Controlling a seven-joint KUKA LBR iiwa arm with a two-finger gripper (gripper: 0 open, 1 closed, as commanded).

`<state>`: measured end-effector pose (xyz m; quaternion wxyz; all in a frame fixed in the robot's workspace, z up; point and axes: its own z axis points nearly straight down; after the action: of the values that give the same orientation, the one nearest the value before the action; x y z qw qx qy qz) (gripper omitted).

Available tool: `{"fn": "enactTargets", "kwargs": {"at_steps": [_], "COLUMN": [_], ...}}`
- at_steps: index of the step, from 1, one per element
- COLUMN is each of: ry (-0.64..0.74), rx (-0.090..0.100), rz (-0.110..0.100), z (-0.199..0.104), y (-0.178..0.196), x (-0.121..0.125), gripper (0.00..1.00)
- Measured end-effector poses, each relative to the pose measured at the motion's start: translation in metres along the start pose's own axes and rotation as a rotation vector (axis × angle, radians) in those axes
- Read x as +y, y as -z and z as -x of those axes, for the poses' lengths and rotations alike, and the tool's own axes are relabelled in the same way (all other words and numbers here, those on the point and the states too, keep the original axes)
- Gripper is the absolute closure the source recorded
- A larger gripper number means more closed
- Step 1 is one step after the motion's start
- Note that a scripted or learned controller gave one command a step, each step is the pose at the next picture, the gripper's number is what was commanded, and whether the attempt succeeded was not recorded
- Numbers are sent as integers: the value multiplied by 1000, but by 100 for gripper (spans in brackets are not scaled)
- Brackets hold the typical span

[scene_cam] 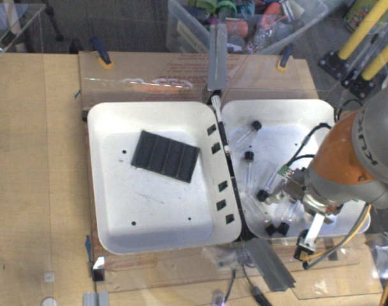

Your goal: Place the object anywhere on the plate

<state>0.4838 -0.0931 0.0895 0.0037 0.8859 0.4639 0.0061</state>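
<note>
Black ribbed plate point(165, 156) lies flat in the left bin point(111, 228). Clear tubes point(250, 168) with black caps sit in the right bin point(321, 110), where the gripper point(284, 217) hangs low; its grip cannot be told.

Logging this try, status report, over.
Claw low in right bin, among clear vials with black caps. Dark ridged slab flat in left bin. Nothing on it.

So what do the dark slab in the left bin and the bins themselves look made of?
The slab looks like matte dark grey plastic or rubber: a flat rectangle with parallel grooves and no shine, though the view can't settle which. The left bin and right bin look like smooth white moulded plastic, with rounded corners and a soft sheen along the rims.
</note>
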Motion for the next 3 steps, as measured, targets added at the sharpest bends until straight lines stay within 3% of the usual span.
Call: {"fn": "enactTargets", "kwargs": {"at_steps": [1, 2, 3], "ry": [77, 78, 78], "rx": [-8, -9, -9], "rz": [-16, -17, -17], "z": [-40, -41, -41], "y": [94, 103, 103], "x": [-32, -32, -32], "gripper": [0, 100, 0]}}
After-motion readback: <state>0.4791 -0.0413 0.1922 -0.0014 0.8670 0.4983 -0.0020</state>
